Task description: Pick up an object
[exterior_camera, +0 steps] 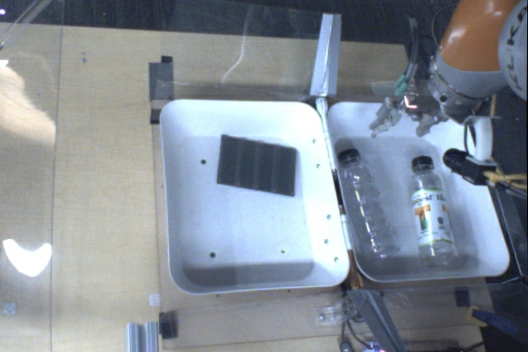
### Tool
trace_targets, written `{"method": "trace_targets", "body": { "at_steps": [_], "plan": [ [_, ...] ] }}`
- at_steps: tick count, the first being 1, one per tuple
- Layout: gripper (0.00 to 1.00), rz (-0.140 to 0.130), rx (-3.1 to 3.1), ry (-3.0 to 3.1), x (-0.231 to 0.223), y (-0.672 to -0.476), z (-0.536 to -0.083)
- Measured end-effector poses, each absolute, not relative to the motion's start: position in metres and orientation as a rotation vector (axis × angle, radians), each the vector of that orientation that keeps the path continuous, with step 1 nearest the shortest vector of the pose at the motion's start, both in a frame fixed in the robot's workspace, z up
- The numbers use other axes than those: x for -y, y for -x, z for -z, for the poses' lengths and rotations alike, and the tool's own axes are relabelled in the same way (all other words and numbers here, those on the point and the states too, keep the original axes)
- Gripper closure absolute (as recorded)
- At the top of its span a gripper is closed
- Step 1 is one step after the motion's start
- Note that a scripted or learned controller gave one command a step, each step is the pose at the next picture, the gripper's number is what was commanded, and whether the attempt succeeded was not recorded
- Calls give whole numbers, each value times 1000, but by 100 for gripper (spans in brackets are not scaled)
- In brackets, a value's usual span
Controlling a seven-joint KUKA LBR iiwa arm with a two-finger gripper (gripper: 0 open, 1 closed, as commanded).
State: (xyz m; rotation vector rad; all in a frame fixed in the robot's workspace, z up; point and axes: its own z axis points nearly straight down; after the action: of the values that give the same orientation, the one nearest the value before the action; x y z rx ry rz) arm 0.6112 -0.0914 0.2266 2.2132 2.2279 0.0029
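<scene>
Pick not yet made: nothing lifted.
Right bin (495,260) holds labelled bottle (431,214) and clear bottle (365,202), both lying flat; gripper (404,118) hovers over its far edge, fingers spread, empty.

The arm (487,21) is cut off by the right edge, hiding its upper part.

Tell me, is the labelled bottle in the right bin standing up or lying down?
Lying down: the labelled bottle rests flat on the right bin's floor.
</scene>
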Motion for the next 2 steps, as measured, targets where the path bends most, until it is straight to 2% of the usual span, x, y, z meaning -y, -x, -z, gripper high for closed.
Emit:
{"method": "trace_targets", "body": {
  "at_steps": [1,2],
  "plan": [
    [0,-1,-2229,-2208,135,-556,-122],
    [0,-38,-2451,-1941,191,-558,-112]
  ]
}}
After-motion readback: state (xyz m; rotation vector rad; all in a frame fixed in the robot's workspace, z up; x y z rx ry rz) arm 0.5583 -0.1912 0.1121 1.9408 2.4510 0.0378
